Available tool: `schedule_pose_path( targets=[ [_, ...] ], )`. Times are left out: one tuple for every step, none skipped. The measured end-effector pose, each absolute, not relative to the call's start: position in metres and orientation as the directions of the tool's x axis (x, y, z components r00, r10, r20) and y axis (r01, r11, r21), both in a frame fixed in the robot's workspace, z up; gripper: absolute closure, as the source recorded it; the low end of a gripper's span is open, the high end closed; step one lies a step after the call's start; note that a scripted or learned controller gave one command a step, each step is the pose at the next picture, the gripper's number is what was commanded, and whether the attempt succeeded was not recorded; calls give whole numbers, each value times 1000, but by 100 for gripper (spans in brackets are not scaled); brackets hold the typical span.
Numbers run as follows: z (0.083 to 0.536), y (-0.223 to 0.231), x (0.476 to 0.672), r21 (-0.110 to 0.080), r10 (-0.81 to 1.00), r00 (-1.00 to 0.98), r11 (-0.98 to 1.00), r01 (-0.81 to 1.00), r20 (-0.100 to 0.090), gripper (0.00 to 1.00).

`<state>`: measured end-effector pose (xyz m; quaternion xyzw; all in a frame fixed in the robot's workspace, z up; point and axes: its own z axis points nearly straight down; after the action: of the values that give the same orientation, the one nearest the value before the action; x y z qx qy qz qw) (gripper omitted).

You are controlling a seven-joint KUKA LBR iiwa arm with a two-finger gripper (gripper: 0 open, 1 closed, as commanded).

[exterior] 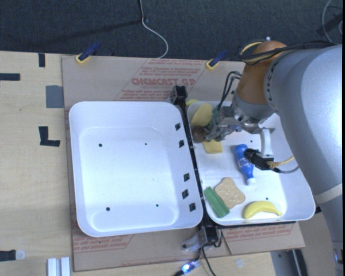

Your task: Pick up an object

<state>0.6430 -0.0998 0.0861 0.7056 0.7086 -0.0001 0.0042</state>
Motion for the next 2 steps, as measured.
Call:
schedule_pose_path(
  targets=[
    [88,-107,640,9,1000,2,-2,1000,-20,0],
    [85,-124,585,-3,1000,2,-2,1000,-1,0]
  ],
)
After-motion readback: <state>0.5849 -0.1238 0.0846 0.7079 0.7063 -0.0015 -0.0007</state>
